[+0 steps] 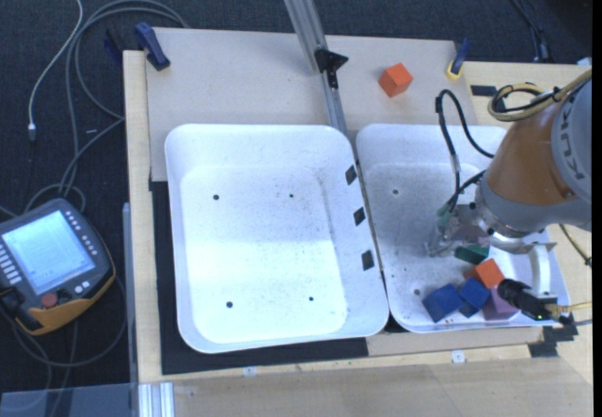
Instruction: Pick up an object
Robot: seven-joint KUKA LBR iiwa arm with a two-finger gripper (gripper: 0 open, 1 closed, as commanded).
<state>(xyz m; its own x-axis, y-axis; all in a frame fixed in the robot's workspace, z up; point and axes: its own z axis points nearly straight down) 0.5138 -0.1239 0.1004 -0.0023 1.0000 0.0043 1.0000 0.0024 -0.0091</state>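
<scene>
My gripper (444, 238) hangs low over the right bin (404, 170), near its middle right, under the grey and orange arm. Just right of it and in front lies a cluster of small blocks in the bin's front right corner: a green piece (470, 255), an orange block (488, 272), two blue blocks (440, 303) (473, 295) and a purple block (501, 306). The green piece lies closest to the gripper, partly under the wrist. I see nothing held in the gripper.
The left bin (188, 161) sits beside the right one. An orange cube (396, 79) rests on the bench behind the bins. A slanted metal post (306, 10) stands at the back centre. Cables trail by the arm.
</scene>
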